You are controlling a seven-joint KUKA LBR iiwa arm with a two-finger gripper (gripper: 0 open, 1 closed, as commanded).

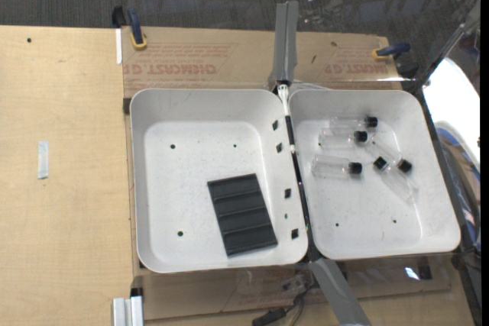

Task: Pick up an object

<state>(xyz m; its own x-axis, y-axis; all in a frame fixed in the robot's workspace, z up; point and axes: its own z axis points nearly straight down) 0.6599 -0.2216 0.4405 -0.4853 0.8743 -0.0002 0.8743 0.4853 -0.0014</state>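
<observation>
Tool first: I cannot tell if it is open or closed. One flat black block (242,214) lies alone in the left bin (136,164), so I think it is easy to grab. Little clear tubes (336,166) crowd together in the right bin (442,195).

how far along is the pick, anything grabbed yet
Nothing looks picked yet. The black ridged block lies flat on the floor of the left bin, and the clear vials with black caps lie clustered in the right bin, all resting on the bin floors. No pick is in hand. The whole job remains: reach in, close on one object and lift it.
</observation>
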